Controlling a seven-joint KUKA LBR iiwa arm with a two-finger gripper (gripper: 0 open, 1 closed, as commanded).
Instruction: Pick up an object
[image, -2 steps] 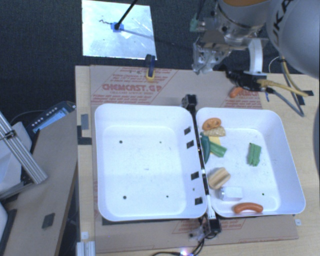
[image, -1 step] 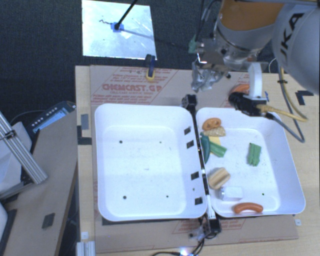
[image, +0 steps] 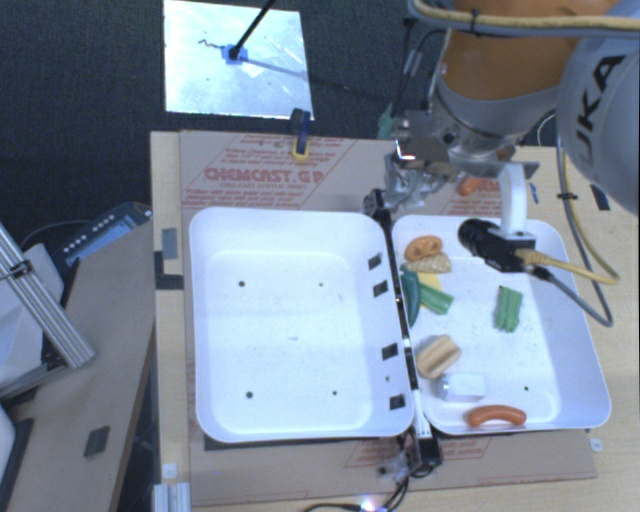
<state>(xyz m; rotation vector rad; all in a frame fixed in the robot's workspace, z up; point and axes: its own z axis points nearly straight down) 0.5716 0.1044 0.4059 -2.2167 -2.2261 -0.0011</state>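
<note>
The right bin (image: 570, 350) holds several small items: an orange pretzel-shaped piece (image: 423, 245) on a pale yellow piece (image: 431, 264), a green pepper-like piece (image: 428, 296), a green block (image: 508, 307), a tan bun (image: 437, 355), a white block (image: 462, 385) and a red sausage (image: 495, 416). My gripper (image: 403, 188) hangs over the far left corner of this bin, above and behind the orange piece. Nothing is visibly held in it. A small orange thing (image: 468, 185) lies just behind the bin's far rim.
The left bin (image: 290, 320) sits beside the right one, with black clips (image: 385, 290) along the shared rim. A black cylinder (image: 490, 245) with a cable juts from the arm over the right bin. A blue and yellow clamp (image: 300, 135) stands at the back.
</note>
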